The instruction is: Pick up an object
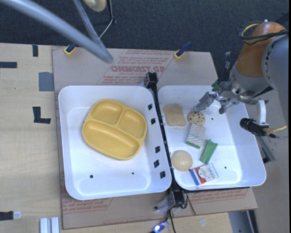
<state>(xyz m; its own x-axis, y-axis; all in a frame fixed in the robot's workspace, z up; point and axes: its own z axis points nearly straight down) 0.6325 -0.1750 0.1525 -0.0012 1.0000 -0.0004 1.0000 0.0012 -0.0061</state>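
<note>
Taking the divider point(156, 130) between the two white bins as the landmark, the nearest things lay to its right: a red, white and blue packet point(204, 173) at the near rim of the right bin point(242, 176), then a round tan bun point(182, 160) just beside the divider. Farther back sat a green block point(208, 151), touching or nearly touching a small patterned packet point(196, 136), then a chocolate-chip cookie point(196, 117) and a pale bread slice point(174, 115) close to the divider. Left of the divider, a yellow compartment plate point(115, 128) rested alone in the left bin point(70, 178).

Farthest from the camera, the pincer point(214, 102) hung over the back of the right bin, its two fingers spread apart with nothing between them, the nearer fingertip just beyond the cookie.

The cookie looked the likeliest target. To take it well, the pincer would probably need to centre over it, straddle it with both fingers and descend to the bin floor before pressing together, since a flat thing slips easily. The patterned packet nearby could get nudged.
</note>
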